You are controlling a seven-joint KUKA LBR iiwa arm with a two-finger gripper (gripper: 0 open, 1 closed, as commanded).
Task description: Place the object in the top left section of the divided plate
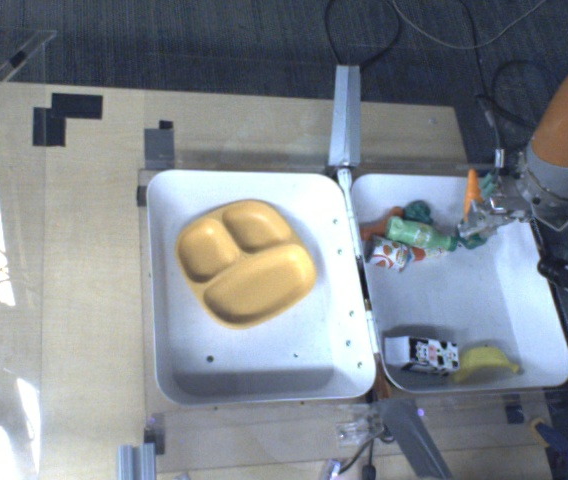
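Note:
A yellow divided plate (247, 262) lies in the left bin (179, 368), with two small sections at its far side and one large section in front. My gripper (476, 226) reaches into the right bin (509, 288) from the right, low over its far part. It sits just at the right end of a green bottle (419, 234) that lies on its side. I cannot make out anything between the gripper's tips. No object rests on the plate.
Around the bottle lie a red-and-white can (388, 256), a dark green item (419, 210) and a thin orange piece (471, 185). A black-and-white carton (424, 353) and a banana (486, 363) rest at the right bin's front edge. A metal post (346, 118) stands behind the bins.

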